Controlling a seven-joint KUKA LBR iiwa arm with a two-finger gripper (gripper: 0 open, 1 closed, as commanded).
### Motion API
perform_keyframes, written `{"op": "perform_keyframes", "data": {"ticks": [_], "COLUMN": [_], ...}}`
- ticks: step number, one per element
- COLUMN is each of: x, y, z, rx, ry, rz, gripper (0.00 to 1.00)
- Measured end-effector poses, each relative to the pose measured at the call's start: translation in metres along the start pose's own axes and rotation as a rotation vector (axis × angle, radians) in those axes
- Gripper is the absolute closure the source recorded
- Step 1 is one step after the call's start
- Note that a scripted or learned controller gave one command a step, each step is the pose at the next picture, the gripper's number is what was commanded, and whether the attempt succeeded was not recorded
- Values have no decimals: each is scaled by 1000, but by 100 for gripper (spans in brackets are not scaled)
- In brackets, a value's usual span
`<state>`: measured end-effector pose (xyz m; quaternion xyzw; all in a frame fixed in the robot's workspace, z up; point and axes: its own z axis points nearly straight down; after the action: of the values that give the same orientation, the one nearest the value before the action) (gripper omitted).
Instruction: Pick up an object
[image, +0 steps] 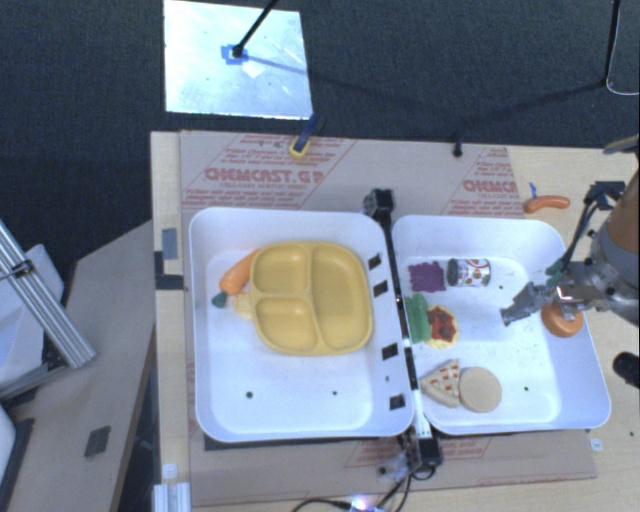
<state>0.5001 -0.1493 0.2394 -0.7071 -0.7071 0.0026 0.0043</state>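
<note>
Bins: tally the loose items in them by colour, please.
Yellow: 1, tray
Orange: 2, carrot, disc
Purple: 1, grapes
Red and white: 1, can
Green and red: 1, toy
Tan: 2, pizza, cookie
Total: 8

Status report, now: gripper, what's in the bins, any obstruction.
Gripper low over right bin, nothing seen held. Can, pizza slice, cookie lie loose there. Orange piece close beside gripper. Yellow tray in left bin.

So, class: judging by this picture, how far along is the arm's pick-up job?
Done: the gripper has reached into the right bin. In hand: nothing is visible between its fingers. Left: the whole grasp. The can, pizza slice, round cookie and orange piece lie in the bin.
</note>
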Motion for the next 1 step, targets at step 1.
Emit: {"op": "perform_keyframes", "data": {"ticks": [1], "x": [0], "y": [2], "z": [-5], "rx": [-11], "ry": [-3], "rz": [-3], "gripper": [0]}}
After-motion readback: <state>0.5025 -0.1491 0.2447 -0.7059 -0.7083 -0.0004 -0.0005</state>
